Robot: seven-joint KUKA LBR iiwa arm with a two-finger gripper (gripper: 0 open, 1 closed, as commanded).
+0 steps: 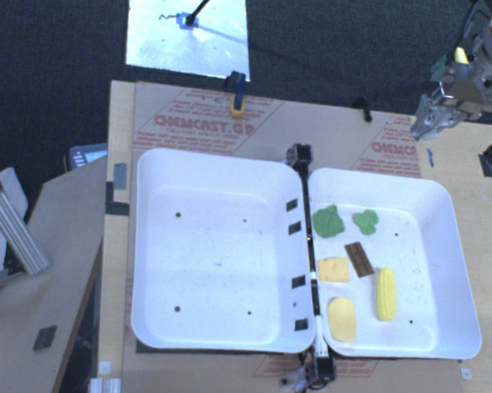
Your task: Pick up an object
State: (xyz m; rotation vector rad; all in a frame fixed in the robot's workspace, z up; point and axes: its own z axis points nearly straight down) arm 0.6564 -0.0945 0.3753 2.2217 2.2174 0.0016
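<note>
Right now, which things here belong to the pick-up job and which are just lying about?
Job: gripper; right bin holding two green pieces, brown bar, yellow block, corn cob, yellow lump.
Lying about: left bin; small yellow-and-blue clip; metal sheet.

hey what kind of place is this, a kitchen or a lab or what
Most likely a robotics lab or test bench, not a kitchen. A robot arm hangs over two white bins, toy food such as a corn cob lies in the right bin, and the bins sit on a cardboard sheet.
</note>
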